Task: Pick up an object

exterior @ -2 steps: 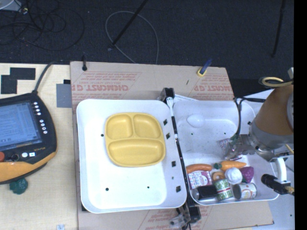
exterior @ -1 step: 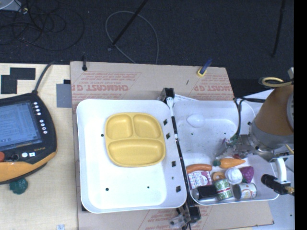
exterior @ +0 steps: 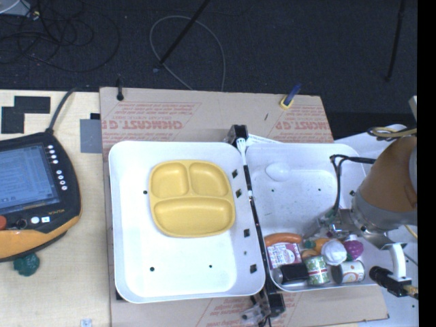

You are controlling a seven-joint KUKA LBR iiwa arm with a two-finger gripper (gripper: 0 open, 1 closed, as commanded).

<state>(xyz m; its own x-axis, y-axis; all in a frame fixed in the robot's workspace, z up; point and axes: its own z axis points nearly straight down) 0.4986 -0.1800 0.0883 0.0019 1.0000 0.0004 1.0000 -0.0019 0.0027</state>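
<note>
A teach pendant lies at the table's left edge, its screen text too small to read. Cardboard under the bins bears mirrored red print, seemingly "OHCMOZT". One yellow three-compartment tray sits in the left bin. In the right bin, a heap in the near corner: one sausage, a pink-labelled pack, a green can, a white jar. The jaws hang above the heap; whether wide or narrow, I cannot tell

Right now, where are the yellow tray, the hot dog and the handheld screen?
yellow tray (exterior: 192, 198): camera view, its middle ridge.
hot dog (exterior: 283, 238): camera view, its middle.
handheld screen (exterior: 24, 176): camera view, its lit display.
</note>
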